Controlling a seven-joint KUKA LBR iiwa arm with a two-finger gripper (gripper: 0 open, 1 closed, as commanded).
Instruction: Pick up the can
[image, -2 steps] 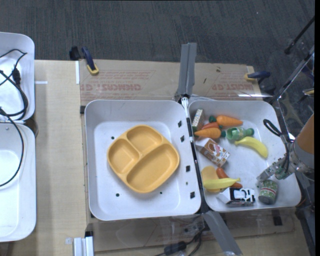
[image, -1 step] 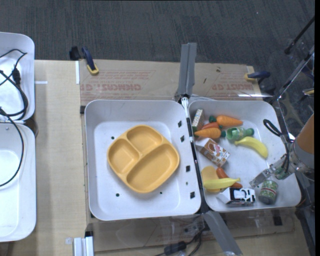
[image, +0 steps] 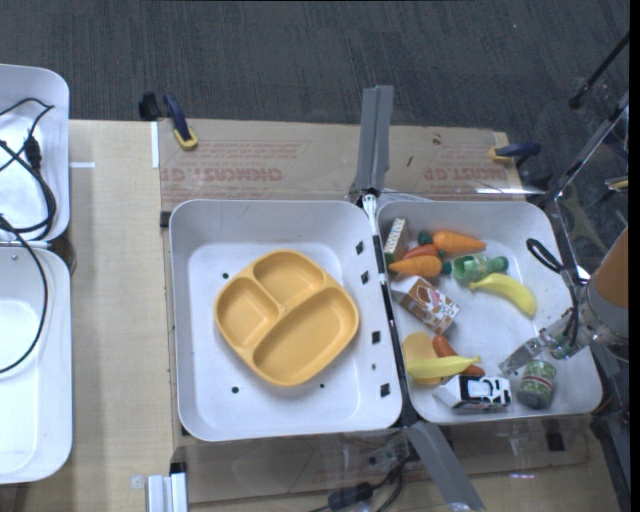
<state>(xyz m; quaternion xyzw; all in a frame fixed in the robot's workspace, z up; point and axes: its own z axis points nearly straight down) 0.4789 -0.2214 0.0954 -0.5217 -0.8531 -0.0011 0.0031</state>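
The gripper (image: 535, 350) hung low over the right bin (image: 520, 215), close to its right wall, and from where I stood its fingers looked slightly apart with nothing between them, one metal finger (image: 519, 357) slanting down and to the left. The can (image: 537, 383), green-labelled and apparently lying tipped, sat just below the fingertips in the bin's near right corner, touching or almost touching a small black-and-white toy car (image: 481, 393). A banana (image: 442, 367) lay just beyond the car, and a small carton (image: 429, 305) sat further up the bin. The yellow divided plate (image: 287, 317) rested in the left bin, well apart. To my eye the risk was plain: a tipped can could roll away as the fingers closed, or the bin wall could block one finger. The car might get nudged too.
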